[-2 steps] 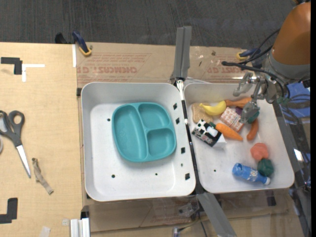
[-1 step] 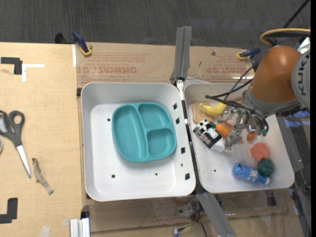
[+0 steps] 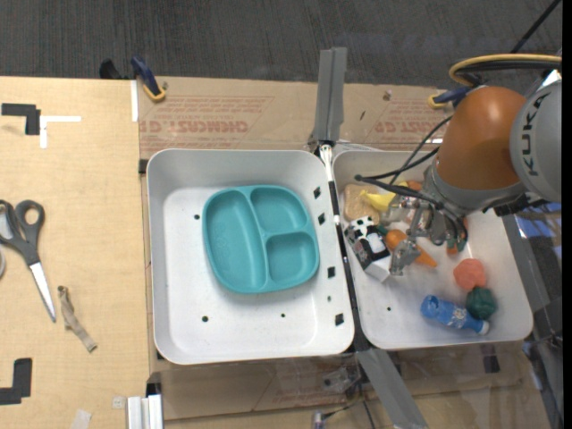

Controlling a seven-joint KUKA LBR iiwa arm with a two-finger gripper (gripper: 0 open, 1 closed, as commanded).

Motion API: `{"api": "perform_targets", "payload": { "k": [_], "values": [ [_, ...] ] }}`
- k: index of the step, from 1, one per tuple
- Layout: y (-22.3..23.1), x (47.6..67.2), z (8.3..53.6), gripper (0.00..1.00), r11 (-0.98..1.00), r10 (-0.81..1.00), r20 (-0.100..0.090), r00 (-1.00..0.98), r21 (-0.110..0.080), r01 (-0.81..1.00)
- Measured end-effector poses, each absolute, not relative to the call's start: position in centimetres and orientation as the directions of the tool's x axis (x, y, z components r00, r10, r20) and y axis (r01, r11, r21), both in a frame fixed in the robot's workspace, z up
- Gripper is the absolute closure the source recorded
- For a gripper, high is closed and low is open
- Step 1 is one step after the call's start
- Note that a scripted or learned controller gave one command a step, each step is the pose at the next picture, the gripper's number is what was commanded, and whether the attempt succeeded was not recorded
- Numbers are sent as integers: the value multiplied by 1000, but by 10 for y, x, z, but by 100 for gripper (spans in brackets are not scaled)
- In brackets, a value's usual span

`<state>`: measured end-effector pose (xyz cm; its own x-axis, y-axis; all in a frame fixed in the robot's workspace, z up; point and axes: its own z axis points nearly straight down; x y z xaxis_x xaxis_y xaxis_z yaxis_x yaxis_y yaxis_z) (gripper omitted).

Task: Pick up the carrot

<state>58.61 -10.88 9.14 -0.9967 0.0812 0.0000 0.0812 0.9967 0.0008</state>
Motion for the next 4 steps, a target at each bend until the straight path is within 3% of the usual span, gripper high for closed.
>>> {"api": "perform_targets", "payload": {
  "k": [1,2,3,4],
  "values": [
    [-108,587,100,100,997,79,-3,-997,1,79],
    [-148,558,91,100,998,-57,0,-998,1,-57],
    [-200,565,104,100,999,-30,-1,-1000,20,-30],
    [-222,559,262,100,970,-244,-4,-970,0,-244]
  ]
}}
